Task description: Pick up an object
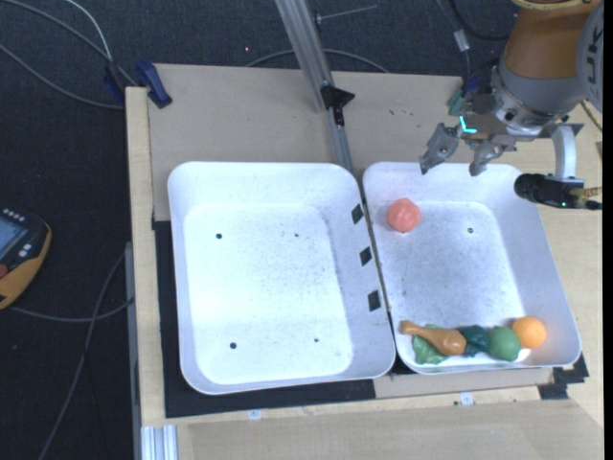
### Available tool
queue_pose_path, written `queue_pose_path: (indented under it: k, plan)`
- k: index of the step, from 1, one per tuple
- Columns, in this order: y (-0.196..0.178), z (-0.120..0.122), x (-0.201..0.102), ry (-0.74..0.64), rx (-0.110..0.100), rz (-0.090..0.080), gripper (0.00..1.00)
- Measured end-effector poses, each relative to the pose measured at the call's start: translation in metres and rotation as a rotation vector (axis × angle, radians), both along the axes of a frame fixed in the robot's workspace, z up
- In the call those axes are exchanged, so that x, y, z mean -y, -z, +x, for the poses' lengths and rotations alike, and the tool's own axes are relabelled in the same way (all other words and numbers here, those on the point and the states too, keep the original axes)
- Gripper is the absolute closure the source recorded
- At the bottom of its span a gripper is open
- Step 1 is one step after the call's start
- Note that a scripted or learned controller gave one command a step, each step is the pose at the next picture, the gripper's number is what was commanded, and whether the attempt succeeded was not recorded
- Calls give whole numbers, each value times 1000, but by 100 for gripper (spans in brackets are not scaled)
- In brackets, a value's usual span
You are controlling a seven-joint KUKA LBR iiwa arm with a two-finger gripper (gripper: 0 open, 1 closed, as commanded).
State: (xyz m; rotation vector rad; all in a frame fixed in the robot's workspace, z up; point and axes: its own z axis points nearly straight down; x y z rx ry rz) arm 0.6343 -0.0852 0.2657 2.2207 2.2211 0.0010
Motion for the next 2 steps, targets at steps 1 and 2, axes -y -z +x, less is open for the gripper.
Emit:
queue_pose_path:
  k: [1, 2]
  plan:
    - [0, 0, 0, 0, 0, 0, 0]
    - [46, 7, -3, 0, -4, 0, 0]
